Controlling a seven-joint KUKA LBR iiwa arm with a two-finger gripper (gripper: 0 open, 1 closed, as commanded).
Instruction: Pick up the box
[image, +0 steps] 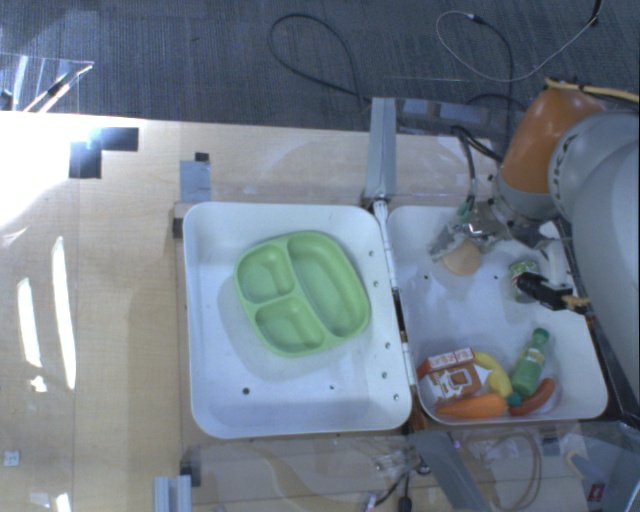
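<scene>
One flat printed cardboard box (452, 371), rounded green sectioned tray (301, 292)

No readable text anywhere, the printing on the box (452, 374) too blurred.

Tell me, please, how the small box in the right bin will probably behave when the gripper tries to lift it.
The box looks like printed cardboard, so it is probably light and fairly stiff, though a hard squeeze might dent it. It lies flat, so it seems unlikely to roll. It sits against the banana and the carrot near the right bin corner, so lifting may disturb them.
</scene>
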